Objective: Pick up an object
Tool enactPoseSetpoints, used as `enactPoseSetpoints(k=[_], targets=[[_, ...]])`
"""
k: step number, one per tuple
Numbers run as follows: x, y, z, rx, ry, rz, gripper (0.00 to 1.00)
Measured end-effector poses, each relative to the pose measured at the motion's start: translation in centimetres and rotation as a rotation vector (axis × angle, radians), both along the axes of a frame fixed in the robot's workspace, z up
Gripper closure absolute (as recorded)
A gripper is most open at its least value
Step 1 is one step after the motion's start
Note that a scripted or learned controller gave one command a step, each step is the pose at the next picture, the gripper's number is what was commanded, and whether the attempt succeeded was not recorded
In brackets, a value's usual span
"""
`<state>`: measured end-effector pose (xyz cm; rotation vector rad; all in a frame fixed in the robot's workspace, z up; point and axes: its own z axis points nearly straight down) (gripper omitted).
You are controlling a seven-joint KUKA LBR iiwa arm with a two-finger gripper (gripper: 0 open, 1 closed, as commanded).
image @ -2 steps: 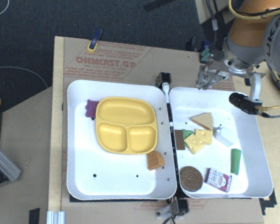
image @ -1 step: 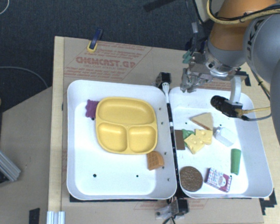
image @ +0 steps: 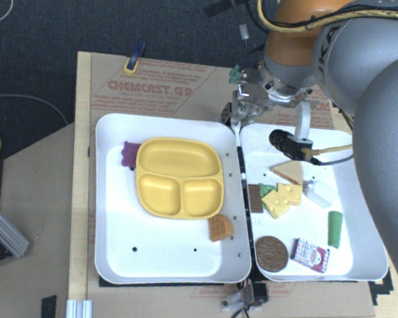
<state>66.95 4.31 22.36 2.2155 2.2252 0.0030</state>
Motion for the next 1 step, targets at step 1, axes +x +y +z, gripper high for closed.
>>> enactPoseSetpoints(k=[1], targets=[[-1.10,1.73,-0.82,0.000,0.006,-0.002,1.00]])
